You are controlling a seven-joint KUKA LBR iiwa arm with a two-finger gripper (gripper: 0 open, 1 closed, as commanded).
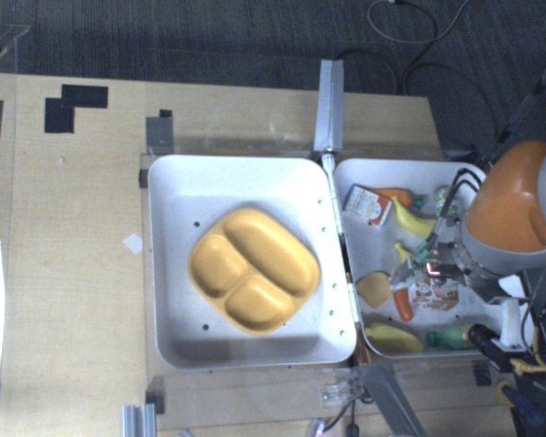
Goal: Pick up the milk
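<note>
The milk (366, 204), a small white carton with a red and orange label, lies tilted in the far left corner of the right bin (382, 173). My gripper (425, 267) hangs low over the middle of that bin, to the right of the carton and nearer the front, apart from it. Directly beneath and just in front of the gripper lies a white and red printed packet (436, 295). The grey wrist and orange band (510, 209) hide the right part of the bin.
The right bin also holds a yellow banana (415, 219), a tan potato (374, 289), a red item (402, 305), a second yellow piece (393, 338) and a green bottle (447, 337). A yellow divided plate (254, 269) lies in the left bin (173, 244).
</note>
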